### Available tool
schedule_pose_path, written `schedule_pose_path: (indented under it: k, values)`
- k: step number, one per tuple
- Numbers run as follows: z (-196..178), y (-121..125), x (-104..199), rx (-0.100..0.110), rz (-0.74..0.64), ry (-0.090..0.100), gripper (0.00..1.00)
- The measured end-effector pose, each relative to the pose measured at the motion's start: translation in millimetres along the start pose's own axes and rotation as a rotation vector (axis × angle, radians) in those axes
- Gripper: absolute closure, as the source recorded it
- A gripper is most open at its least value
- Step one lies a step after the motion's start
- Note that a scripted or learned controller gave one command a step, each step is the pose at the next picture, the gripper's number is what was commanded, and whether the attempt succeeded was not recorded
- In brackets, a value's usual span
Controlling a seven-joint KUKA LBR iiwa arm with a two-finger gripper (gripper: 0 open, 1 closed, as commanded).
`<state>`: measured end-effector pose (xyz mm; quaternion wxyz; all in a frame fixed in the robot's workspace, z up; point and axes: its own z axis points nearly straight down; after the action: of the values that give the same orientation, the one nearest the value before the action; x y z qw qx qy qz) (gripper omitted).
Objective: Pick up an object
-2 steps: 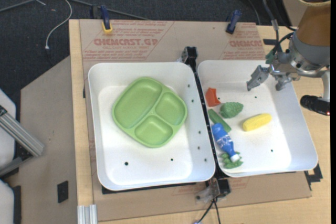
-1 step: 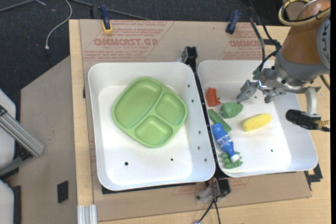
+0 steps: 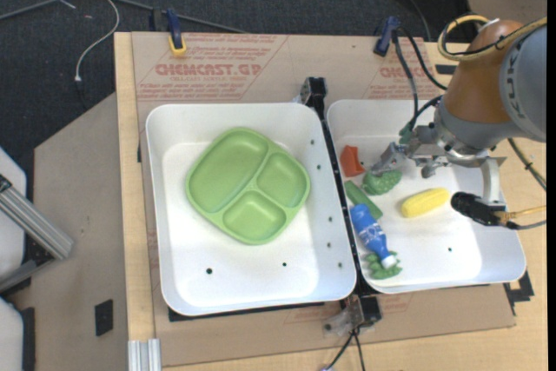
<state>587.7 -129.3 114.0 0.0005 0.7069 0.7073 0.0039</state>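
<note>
The right bin (image 3: 486,261) holds several small things. A small orange-red block (image 3: 350,159) lies near its left wall, and a rounded green toy (image 3: 382,181) sits just right of the block. There is also a yellow oblong piece (image 3: 424,203), a blue bottle (image 3: 368,231) and a small green item (image 3: 386,268) at the front. My gripper (image 3: 395,157) reaches in from the right and hangs just above the rounded green toy, close to it. Nothing visibly sits in the gripper.
The left bin (image 3: 217,274) bears a green divided plate (image 3: 249,184). A flat green strip (image 3: 361,199) lies beside the bottle. A black connector with a cable (image 3: 476,209) hangs from the arm over the right bin. The arm's orange band (image 3: 482,74) fills the upper right.
</note>
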Motion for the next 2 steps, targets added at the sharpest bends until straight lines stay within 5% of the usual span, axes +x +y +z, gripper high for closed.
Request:
schedule_pose_path:
  k: [1,2]
  values:
    - [2.1,5.2,-0.8,-0.018,0.001,-0.007,0.0]
    - [-7.3,5.7,0.0,-0.016,0.0,-0.004,1.0]
